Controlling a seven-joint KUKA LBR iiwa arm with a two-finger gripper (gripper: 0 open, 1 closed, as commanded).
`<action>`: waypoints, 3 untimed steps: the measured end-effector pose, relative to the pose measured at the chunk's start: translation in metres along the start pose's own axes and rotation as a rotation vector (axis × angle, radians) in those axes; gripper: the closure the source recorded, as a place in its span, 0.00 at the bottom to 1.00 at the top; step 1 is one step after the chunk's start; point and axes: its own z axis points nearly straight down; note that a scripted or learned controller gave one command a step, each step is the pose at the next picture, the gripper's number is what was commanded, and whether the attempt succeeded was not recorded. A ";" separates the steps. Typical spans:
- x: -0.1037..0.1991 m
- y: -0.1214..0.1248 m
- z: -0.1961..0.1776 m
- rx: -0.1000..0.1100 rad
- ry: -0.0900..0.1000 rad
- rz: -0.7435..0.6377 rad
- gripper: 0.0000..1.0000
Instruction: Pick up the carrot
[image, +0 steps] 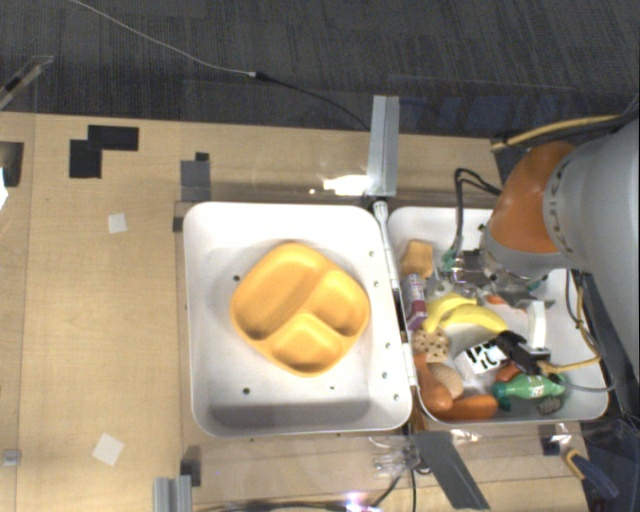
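Over right bin (590, 405): my gripper (478, 272), finger state untellable; approach step; next, descend toward carrot (462, 405) at near wall.

You get even, bright overhead light; the surface (90, 330) reads clearly. Glare spots hit the metal post (383, 150) and the left bin (200, 300) rim. Soft shadow pools along that bin's lower inner wall. The whole picture is slightly soft, and small items in the right bin (585, 385) blur together.

bins (200, 330): 2 | yellow divided tray (300, 305): 1 | banana (465, 316): 1 | carrot (465, 406): 1 | dice (432, 346): 1 | green obj (528, 388): 1
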 end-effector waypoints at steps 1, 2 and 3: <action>-0.077 0.038 -0.068 0.002 -0.001 0.261 0.00; -0.032 0.001 0.000 0.001 0.001 0.383 0.00; 0.012 0.024 -0.033 0.005 0.002 0.636 0.00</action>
